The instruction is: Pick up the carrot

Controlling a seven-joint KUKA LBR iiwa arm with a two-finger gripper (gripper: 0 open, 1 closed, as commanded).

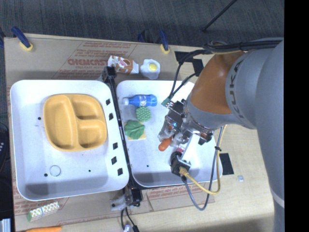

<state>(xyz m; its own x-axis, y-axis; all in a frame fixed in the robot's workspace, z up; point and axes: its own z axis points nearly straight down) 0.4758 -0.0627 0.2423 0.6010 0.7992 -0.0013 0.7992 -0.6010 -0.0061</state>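
I see the pincer [170, 135] low in the right bin [145, 170], right at the carrot [164, 145]; I cannot tell its state. The carrot lies right of the green leaf [134, 129].

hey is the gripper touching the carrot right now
Cannot tell. In the camera view the gripper sits right over the orange carrot in the right bin, and its own body hides where they would meet, so neither contact nor a gap shows plainly.
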